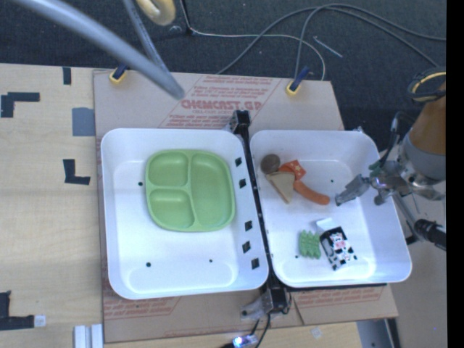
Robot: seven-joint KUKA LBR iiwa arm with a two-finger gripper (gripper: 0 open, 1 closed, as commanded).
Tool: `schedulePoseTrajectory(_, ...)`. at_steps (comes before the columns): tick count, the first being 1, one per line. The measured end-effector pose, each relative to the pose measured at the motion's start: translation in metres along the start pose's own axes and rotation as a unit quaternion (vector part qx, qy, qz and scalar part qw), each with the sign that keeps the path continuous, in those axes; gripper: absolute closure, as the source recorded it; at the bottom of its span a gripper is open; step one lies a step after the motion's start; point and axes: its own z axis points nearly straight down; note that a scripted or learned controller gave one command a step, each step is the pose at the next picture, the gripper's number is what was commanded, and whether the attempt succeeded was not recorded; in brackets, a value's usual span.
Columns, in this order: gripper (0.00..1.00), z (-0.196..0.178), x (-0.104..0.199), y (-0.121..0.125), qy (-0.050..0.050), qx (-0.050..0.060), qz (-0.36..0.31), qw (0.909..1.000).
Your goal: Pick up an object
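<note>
Overhead, camera view. Arm: grey, orange band, entering from the right above the right bin's outer rim. Tool: angled down-left over the bin's right half; I cannot tell its grip state; nothing visibly between its parts.

Right bin contents: orange curved piece, smooth; tan wedge touching it; brown round object just above the wedge; green ridged item; black-and-white patterned item beside it, near the front wall.

Left bin: pale green divided plate, three compartments, glossy.

Tabletop: light wood with dark tape marks; cardboard sheet, red print, under both bins; cables on dark floor beyond.
</note>
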Motion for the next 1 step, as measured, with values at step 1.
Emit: schedulePoseTrajectory(1, 0.00, 0.0524, 0.0055, 0.0087, 0.000, 0.000, 0.000, 1.0000)
